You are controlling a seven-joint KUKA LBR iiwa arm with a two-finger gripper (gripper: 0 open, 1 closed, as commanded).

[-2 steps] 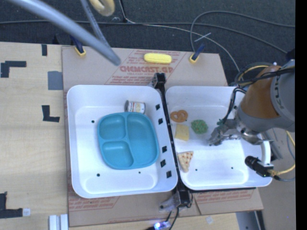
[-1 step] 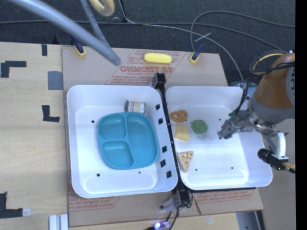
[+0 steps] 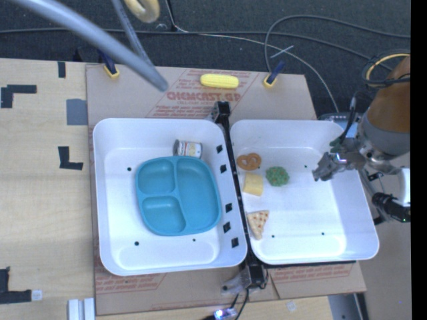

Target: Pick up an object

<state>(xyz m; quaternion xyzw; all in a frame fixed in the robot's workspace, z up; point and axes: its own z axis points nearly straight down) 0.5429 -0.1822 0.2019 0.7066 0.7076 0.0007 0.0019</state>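
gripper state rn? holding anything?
Two-finger gripper: cannot be told whether open or closed. It sits over the right shallow white bin, near its right side, apart from the green broccoli-like piece, with nothing visible in its grasp.

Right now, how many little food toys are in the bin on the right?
4, all near its left wall: pretzel, green broccoli, yellow cheese block, cracker triangle lowest.

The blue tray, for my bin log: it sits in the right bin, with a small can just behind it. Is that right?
Not quite. The camera view shows the blue tray in the left bin, not the right one. The rest holds: the small can lies just behind it.
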